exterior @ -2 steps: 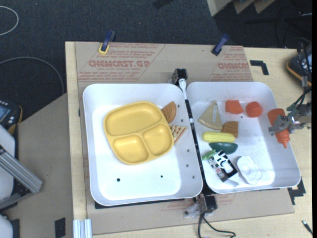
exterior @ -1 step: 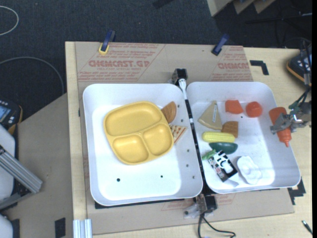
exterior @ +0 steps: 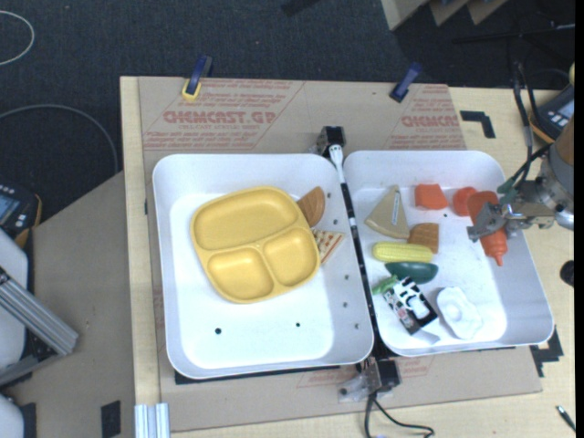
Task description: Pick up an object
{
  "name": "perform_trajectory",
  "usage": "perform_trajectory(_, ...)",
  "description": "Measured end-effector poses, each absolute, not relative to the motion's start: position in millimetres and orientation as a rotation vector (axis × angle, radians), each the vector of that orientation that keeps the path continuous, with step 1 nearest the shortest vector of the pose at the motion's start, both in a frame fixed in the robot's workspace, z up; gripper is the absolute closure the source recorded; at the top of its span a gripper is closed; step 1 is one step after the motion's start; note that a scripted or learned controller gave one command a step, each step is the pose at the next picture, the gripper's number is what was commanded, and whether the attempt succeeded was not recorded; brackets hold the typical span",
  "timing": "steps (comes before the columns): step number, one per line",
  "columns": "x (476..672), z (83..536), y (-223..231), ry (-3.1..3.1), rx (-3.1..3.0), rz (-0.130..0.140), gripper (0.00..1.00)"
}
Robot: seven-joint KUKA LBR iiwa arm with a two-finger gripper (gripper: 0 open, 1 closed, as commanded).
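"chemcast gp" in red on the brown board [exterior: 274, 108], repeated at right

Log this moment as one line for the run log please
gripper over right bin, far-right side | at orange carrot | grip unconfirmed | left bin: yellow divided plate

Divided plate [exterior: 251, 245] in left bin [exterior: 173, 272], toy foods (clustered) [exterior: 406, 240] in right bin [exterior: 529, 308]

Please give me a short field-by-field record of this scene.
left bin: yellow tray, brown piece at its right edge
right bin: corn, green piece, orange block, carrot, white item
gripper: over right bin, at the carrot
grasp: cannot tell
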State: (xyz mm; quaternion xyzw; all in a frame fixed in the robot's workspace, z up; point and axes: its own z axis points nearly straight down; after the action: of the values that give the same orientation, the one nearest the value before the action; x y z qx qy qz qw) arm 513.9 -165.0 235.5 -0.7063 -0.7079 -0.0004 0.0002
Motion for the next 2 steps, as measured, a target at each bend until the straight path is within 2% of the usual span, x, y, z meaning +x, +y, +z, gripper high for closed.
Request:
perform_trajectory(1,521.6,220.9,-113.1,-2.224,-2.215,0.001,1.0)
perform_trajectory(2,520.3,213.9,-61.9,-2.221,-2.218,0.002,1.0)
